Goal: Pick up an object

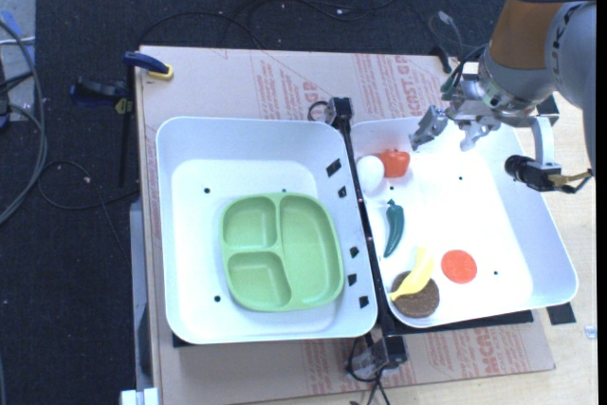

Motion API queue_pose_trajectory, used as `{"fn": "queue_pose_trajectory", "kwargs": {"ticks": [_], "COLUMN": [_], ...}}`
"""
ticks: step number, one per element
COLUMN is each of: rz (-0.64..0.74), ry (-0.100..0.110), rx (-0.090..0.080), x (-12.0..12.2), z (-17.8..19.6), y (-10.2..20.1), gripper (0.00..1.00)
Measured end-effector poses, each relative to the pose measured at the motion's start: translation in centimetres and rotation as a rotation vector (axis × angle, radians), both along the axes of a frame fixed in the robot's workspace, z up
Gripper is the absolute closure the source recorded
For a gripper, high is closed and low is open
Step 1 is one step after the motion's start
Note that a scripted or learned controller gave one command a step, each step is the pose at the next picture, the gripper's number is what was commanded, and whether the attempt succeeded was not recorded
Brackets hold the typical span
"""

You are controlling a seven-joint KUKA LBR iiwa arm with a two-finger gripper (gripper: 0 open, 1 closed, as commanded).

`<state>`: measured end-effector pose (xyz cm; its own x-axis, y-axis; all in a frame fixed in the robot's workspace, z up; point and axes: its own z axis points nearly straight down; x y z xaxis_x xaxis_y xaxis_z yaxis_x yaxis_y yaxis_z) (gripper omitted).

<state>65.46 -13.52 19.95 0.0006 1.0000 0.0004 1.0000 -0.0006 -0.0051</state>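
Over right bin (531, 232), my gripper (448, 134) hangs with fingers spread, grasping nothing; red tomato (395, 163) just beside.

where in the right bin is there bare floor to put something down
Bare floor in the right bin: the middle and right side, from below the hand down past the orange disc. Crowded along the divider: egg, tomato, green pepper, banana, brown cookie.

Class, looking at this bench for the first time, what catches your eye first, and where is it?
The green divided plate stands out, lying in the left bin. Next comes the grey arm's orange band at upper right, its open gripper hovering over the right bin, where small toy foods cluster along the near-left side.
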Motion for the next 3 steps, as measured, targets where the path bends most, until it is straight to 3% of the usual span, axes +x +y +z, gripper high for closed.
{"fn": "queue_pose_trajectory", "kwargs": {"ticks": [1, 3], "rz": [0.001, 0.0], "ry": [-0.006, -0.001], "rx": [-0.001, 0.0], "x": [0.1, -0.3], "z": [0.3, -9.0], "y": [0.0, -1.2], "gripper": [0.0, 0.0]}}
